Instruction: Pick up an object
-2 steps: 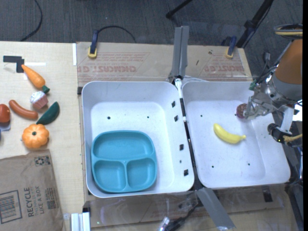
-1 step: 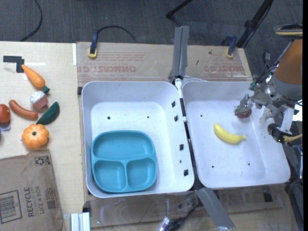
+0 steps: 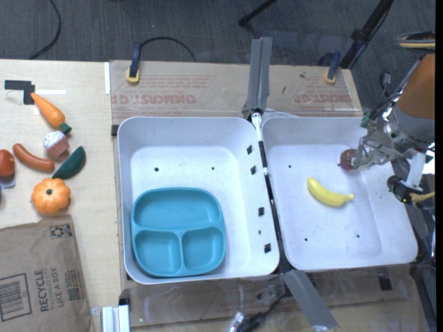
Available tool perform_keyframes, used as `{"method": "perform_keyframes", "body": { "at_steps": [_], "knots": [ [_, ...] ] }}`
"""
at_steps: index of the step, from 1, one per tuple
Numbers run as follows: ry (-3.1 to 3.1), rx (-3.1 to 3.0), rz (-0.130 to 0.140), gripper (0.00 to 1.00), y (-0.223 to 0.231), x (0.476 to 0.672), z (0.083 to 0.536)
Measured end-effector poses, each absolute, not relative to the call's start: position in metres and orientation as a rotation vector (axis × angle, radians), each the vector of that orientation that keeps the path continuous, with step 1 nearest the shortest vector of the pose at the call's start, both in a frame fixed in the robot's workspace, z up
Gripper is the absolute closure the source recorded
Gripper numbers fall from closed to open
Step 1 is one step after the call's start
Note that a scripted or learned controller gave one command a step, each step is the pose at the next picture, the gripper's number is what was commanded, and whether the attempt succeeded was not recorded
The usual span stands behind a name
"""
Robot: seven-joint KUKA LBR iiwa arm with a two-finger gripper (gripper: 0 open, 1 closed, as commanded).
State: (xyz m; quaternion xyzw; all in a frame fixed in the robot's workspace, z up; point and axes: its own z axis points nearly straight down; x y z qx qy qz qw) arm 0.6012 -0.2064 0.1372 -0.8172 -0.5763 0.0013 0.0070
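A yellow banana (image 3: pixel 329 192) lies in the middle of the right bin (image 3: pixel 387 251). A small dark red object (image 3: pixel 347 159) sits near that bin's far right side, up and to the right of the banana. My gripper (image 3: pixel 363 155) is low in the right bin, right against the red object's right side. The grey arm with its orange band (image 3: pixel 417 97) reaches in from the right edge. The gripper's body hides where it meets the red object.
The left bin (image 3: pixel 138 144) holds a blue divided plate (image 3: pixel 178 231) at its front. On the wooden table to the left lie a toy carrot (image 3: pixel 50 110), a sausage (image 3: pixel 32 158), a pumpkin (image 3: pixel 50 195) and a green piece (image 3: pixel 70 162).
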Motion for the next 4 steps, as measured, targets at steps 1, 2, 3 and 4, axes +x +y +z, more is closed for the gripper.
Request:
{"method": "perform_keyframes", "body": {
  "at_steps": [1, 2, 3, 4],
  "knots": [
    [-1.803, -2.556, 0.005, 0.00, -0.206, 0.601, 0.137],
    [-1.436, -2.784, -0.012, 0.00, -0.206, 0.614, 0.094],
    [-1.441, -2.787, -0.004, 1.00, -0.208, 0.613, 0.102],
    [-0.422, -3.113, 0.006, 1.00, -0.194, 0.654, 0.198]
  ]
}}
